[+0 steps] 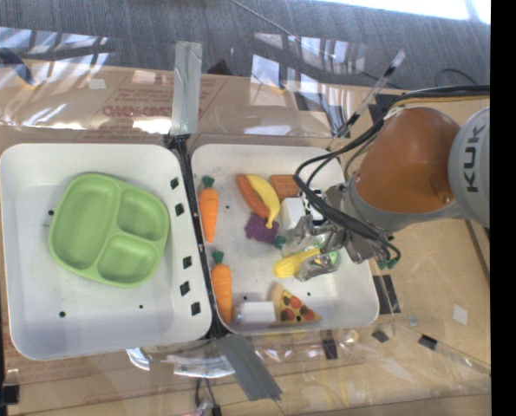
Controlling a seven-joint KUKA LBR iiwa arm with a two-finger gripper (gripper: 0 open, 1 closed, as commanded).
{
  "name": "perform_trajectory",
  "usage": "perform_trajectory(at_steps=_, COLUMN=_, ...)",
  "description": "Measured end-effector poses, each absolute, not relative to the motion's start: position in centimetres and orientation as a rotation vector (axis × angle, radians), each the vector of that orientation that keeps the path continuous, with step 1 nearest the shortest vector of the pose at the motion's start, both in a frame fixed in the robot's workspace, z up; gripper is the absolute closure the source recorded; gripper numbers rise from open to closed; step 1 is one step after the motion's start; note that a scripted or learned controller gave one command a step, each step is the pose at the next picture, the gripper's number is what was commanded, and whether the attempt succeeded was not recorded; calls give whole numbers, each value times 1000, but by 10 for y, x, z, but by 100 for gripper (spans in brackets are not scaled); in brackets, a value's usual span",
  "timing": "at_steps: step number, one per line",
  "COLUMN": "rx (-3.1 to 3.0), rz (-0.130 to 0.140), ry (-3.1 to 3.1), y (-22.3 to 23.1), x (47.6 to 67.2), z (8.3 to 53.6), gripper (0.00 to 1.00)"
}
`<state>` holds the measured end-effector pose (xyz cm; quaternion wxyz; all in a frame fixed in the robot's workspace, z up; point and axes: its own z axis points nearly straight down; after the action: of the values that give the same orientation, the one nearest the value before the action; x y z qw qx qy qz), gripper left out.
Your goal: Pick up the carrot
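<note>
Arm over right bin, claw low among toy foods.
Claw (320, 254) sits just above a yellow banana-like piece (294, 263) near the right bin's (362, 306) centre; grip state cannot be judged. Two carrots lie along that bin's left wall: upper carrot (208, 212), lower carrot (222, 290), both apart from the claw. Left bin (19, 319) holds a green divided plate (110, 229).

Bright daylight from the top, glare streaks on clear plastic sheeting (266, 68), soft shadows, slightly soft focus
</note>
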<state>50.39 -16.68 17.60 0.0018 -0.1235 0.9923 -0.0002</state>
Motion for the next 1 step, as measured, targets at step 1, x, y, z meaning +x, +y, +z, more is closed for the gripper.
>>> perform_trajectory(at_steps=1, rx=-732, rz=-4, ry=3051, y=-196, x=504, z=228, gripper=100)
